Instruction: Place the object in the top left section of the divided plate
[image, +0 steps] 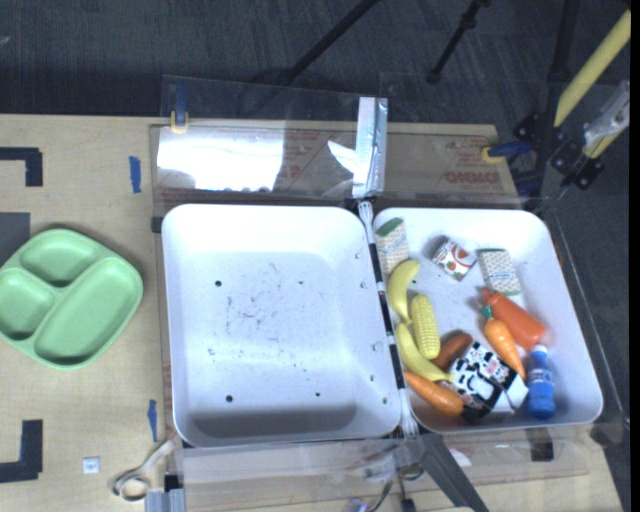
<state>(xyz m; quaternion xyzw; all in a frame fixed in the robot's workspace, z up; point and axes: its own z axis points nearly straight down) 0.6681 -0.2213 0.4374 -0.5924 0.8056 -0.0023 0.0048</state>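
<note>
Plate waits at far left; the pick sits among toy food in the right bin.

From the fixed overhead camera, we see the green divided plate (66, 296) on the bench, well apart from the right bin (572, 300), with the left bin (268, 320) between them. The task names no one object, so we take it to be one of the toys heaped in the right bin: banana (402, 290), corn (425, 325), carrots (502, 345), blue bottle (540, 385), small cartons (453, 259). We judge all of them light, hard plastic, stiff and a little slick; none looks fragile. The corn lies on top, touching the banana, and its ridged middle looks the surest place to pinch, across the short width. We cannot tell the gripper's state. The plate's top left section is the small one nearest its upper edge.
</note>
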